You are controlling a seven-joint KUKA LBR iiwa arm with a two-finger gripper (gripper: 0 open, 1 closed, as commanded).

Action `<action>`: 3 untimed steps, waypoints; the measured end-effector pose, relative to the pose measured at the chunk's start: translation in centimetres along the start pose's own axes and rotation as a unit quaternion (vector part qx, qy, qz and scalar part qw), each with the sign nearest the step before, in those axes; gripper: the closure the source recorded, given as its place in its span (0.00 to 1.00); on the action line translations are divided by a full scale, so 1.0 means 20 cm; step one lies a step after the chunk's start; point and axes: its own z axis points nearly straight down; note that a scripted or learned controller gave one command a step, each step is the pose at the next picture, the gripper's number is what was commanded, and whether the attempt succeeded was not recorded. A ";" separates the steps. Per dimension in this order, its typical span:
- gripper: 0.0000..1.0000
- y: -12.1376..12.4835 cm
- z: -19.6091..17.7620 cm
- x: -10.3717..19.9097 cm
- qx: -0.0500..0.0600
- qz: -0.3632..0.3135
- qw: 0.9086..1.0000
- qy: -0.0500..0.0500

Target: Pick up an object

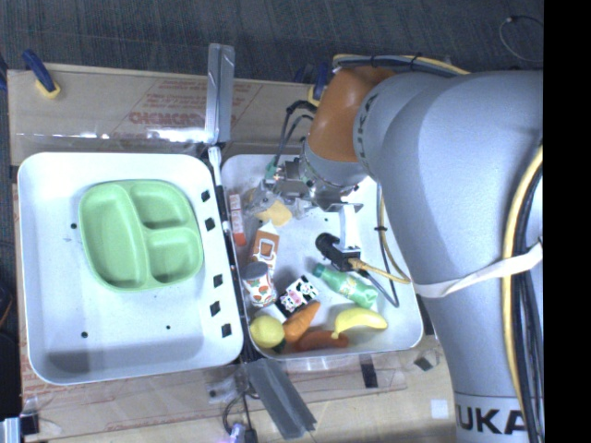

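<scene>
My gripper (pixel 280 185) hangs over the far left part of the right bin (pixel 399 332), under the orange wrist band. Just below it lies a pale yellow wedge (pixel 275 214), and I cannot tell whether they touch. An orange carton (pixel 266 245) stands nearer the front. Along the bin's left wall sits a slim red item (pixel 237 216). Toward the front lie a small red and white carton (pixel 260 290), a cow-patterned box (pixel 297 293), a green bottle (pixel 344 284), a banana (pixel 358 320), a carrot (pixel 302 320) and a lemon (pixel 266 331).
The left bin (pixel 55 340) holds a green divided plate (pixel 140 233). The big grey arm covers the right side of the right bin. A grey divider bar (pixel 220 90) rises between the bins at the back.
</scene>
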 end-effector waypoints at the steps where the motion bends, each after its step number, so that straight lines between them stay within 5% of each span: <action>1: 1.00 0.00 -0.05 0.00 0.001 -0.001 1.000 0.000; 2: 0.00 0.00 -0.05 0.00 0.001 -0.001 1.000 0.000; 3: 0.00 -0.23 0.00 0.00 0.001 0.133 0.991 0.000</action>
